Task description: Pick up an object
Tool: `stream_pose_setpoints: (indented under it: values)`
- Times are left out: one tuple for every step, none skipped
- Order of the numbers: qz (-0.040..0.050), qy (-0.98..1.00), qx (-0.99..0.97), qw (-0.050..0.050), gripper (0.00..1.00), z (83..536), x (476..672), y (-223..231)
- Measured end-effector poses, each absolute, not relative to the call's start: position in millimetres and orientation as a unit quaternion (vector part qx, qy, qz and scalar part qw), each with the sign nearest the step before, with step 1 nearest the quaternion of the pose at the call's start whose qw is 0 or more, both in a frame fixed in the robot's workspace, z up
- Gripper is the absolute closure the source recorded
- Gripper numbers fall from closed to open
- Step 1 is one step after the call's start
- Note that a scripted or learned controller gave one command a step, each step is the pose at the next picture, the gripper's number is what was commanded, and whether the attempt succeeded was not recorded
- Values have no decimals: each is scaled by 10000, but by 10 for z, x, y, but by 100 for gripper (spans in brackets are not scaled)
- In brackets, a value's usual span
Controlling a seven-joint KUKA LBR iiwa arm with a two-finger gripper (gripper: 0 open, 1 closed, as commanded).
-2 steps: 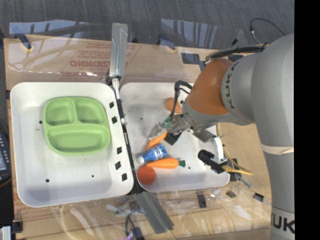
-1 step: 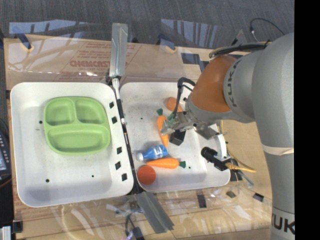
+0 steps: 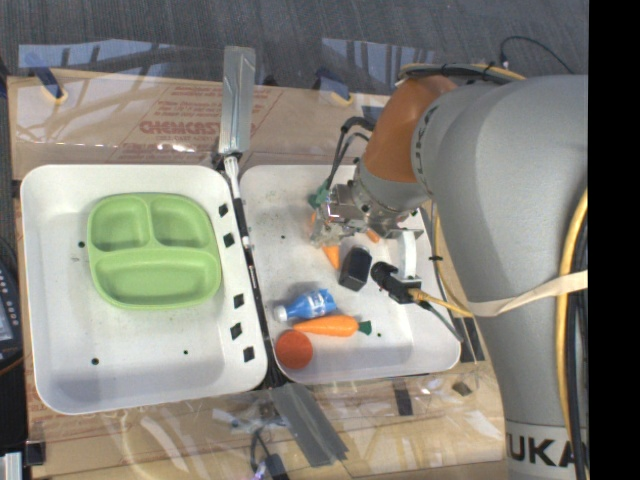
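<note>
My gripper (image 3: pixel 328 230) hangs low over the middle of the right bin (image 3: pixel 268 200), under the grey arm and its orange band. A small orange piece (image 3: pixel 331 256) lies just below the fingertips, partly hidden by them. A black block (image 3: pixel 354 268) rests right beside it. Nearer the front lie a blue bottle (image 3: pixel 306 305), an orange carrot with a green tip (image 3: pixel 330 327) and an orange ball (image 3: pixel 294 349). From this angle I cannot make out whether anything sits between the fingers.
The left bin (image 3: pixel 50 298) holds a green divided plate (image 3: pixel 154 249). A raised ridge with black clips (image 3: pixel 243 278) separates the two bins. Black cables (image 3: pixel 400 288) trail by the right bin's right wall. Cardboard and plastic sheet surround the bins.
</note>
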State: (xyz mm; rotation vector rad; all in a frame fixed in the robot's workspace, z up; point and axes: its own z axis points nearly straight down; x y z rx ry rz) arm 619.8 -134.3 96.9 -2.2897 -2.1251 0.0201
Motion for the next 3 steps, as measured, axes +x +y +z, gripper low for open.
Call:
stream_pose_setpoints:
  values:
    - [29,-6550,-7556,33,100,1253,5710,-1454]
    - [24,-6844,-7291,42,100,1726,5360,-1625]
    - [25,-6843,-7292,43,0,1724,5358,-1625]
